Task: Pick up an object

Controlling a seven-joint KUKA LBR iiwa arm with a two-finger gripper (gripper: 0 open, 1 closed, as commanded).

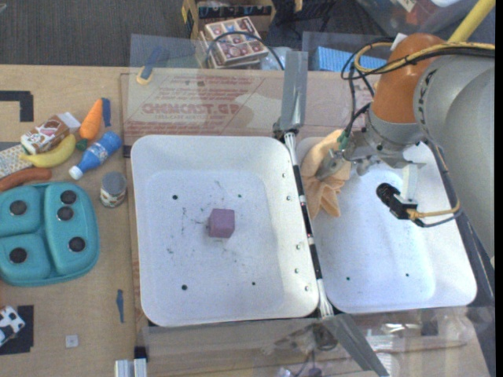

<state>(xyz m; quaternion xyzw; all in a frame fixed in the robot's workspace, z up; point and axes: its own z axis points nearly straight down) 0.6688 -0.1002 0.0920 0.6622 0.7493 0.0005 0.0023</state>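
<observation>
A: Item one, far left of bench: teal tray (45, 230); toy banana (49, 155); toy carrot (93, 119); small blue bottle (96, 154); small can (113, 188); all lay outside the bins. What sat in the left bin (157, 289)?

B: One purple cube (221, 223), near the bin's middle, untouched and well apart from the arm; scuffs and dark specks marked the white floor around it.

A: And the right bin (409, 281)?

B: A tan crumpled cloth (324, 181) lay against its left wall; the gripper (343, 154) was low at the cloth's upper edge, seemingly touching it; whether its jaws were spread or closed could not be told; no hold was visible. Judgement: nothing lifted; grasp and raise remained.

A: Surroundings?

B: Wooden benchtop; cardboard box (228, 10) on grey carpet behind.
</observation>
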